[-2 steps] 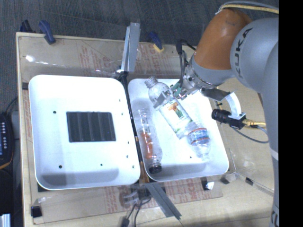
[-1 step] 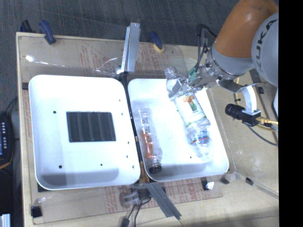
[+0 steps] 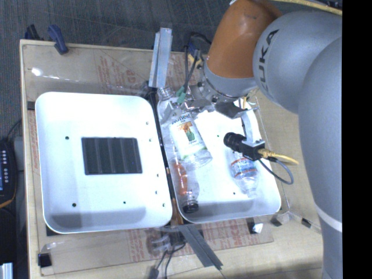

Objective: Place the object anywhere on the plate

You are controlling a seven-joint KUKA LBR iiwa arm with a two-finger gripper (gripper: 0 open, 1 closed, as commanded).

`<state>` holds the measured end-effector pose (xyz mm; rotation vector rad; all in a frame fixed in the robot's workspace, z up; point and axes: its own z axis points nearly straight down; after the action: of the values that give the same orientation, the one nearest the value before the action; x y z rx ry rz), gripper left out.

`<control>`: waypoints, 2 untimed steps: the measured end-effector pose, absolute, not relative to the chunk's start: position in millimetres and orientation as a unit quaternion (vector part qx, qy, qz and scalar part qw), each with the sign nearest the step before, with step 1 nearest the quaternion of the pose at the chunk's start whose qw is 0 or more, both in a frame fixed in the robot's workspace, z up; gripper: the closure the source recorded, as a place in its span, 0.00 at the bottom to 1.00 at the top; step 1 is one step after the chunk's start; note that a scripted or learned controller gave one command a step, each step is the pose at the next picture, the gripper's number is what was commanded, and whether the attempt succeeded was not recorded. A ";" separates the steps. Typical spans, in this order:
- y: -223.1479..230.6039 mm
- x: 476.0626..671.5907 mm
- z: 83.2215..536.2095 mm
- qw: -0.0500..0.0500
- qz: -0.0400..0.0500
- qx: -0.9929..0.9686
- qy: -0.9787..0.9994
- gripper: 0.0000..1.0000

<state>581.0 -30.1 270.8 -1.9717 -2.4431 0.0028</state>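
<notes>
A dark ribbed rectangular plate lies flat in the middle of the left bin. In the right bin are three bottles. A clear one with a white, orange and green label lies along the left side. A slim one with reddish contents and a dark cap lies below it. A small crumpled clear one sits toward the right. My gripper is low over the bin's upper left corner, at the top end of the labelled bottle, and the wrist hides much of it.
The grey and orange arm covers the upper right of the right bin. A black cylinder with a yellow cable hangs over the bin's middle. A metal bar stands at the back between the bins. Clamps grip the bench's far left corner.
</notes>
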 end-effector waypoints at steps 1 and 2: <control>12.6 568.5 232.1 0.002 0.001 -0.552 -0.834 1.00; 62.9 587.7 190.4 0.003 0.002 -0.409 -0.912 1.00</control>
<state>587.7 62.9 190.4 -1.2839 -2.8609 0.0060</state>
